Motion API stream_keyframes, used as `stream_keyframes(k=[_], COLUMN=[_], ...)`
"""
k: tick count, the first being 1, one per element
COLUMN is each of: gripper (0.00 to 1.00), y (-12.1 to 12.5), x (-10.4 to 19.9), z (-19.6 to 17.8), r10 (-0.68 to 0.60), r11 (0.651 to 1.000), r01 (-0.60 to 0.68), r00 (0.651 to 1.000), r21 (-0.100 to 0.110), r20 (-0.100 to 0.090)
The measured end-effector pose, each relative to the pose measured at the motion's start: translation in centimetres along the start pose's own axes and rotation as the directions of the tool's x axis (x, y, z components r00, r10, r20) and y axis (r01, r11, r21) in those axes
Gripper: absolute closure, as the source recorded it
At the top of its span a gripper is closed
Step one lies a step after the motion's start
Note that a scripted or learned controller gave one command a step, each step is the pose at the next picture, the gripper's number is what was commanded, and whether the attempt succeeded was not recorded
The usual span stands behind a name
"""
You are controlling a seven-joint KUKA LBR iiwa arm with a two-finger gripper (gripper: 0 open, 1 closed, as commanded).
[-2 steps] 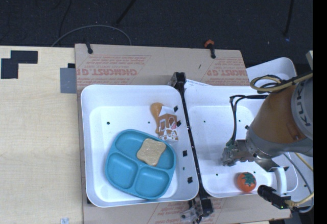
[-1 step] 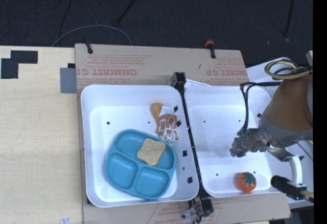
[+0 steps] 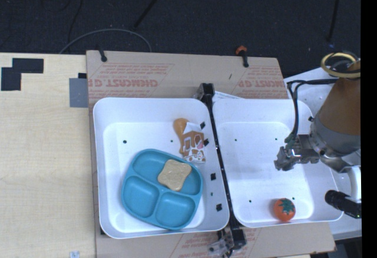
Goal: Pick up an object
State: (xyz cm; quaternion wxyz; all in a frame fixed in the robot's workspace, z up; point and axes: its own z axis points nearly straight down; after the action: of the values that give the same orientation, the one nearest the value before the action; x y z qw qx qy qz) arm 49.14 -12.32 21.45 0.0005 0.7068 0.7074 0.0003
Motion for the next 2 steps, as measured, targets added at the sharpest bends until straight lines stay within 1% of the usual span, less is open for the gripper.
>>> stream_keyframes(k=[1,2], gripper=[1.0,1.0], y=[0.5,1.2], x=[-0.1,4.5], z=[-4.2,-2.8], r10=[0.0,-0.001], r11=[1.0,1.0], r01=[0.0,0.001], r00=[1.0,1.0], r21=[0.002,0.006], r20=[0.0,-0.002])
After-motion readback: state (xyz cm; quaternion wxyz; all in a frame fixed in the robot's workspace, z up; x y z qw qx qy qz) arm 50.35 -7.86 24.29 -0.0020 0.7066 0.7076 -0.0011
